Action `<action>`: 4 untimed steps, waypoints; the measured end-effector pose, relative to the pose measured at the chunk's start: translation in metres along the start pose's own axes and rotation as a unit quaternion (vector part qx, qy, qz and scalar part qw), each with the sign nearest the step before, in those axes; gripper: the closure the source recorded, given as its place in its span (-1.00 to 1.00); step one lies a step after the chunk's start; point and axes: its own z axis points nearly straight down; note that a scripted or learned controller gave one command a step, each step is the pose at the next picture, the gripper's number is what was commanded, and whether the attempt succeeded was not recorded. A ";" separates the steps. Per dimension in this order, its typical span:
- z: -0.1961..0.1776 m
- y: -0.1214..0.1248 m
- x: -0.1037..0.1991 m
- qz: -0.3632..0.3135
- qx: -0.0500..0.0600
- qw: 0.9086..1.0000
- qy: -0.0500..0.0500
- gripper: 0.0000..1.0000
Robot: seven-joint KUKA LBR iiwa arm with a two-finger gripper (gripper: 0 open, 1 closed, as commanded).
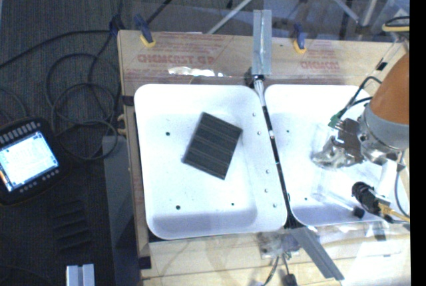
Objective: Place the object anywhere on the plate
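A dark grey ribbed rectangular plate (pixel 212 145) lies flat and slightly turned in the middle of the left bin (pixel 153 205). My gripper (pixel 327 153) hangs low over the middle of the right bin (pixel 299 211), well to the right of the plate and past the divider between the bins. The metal and glare at its tip blur together, so I cannot make out any object in it or under it. The arm's orange band (pixel 399 95) shows at the right edge.
The two white bins meet at a dark seam (pixel 271 145) with a metal post (pixel 261 45) behind it. The wooden bench edge (pixel 200 55) with clamps runs along the back. A lit tablet (pixel 26 157) and cables lie on the floor at left.
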 end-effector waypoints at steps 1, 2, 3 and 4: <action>0.026 -0.011 0.084 -0.022 0.001 1.000 -0.001 1.00; 0.028 -0.069 0.149 -0.086 0.001 0.996 -0.002 1.00; 0.028 -0.026 0.201 -0.153 0.000 0.988 -0.001 1.00; 0.028 -0.001 0.248 -0.109 0.000 0.994 -0.003 1.00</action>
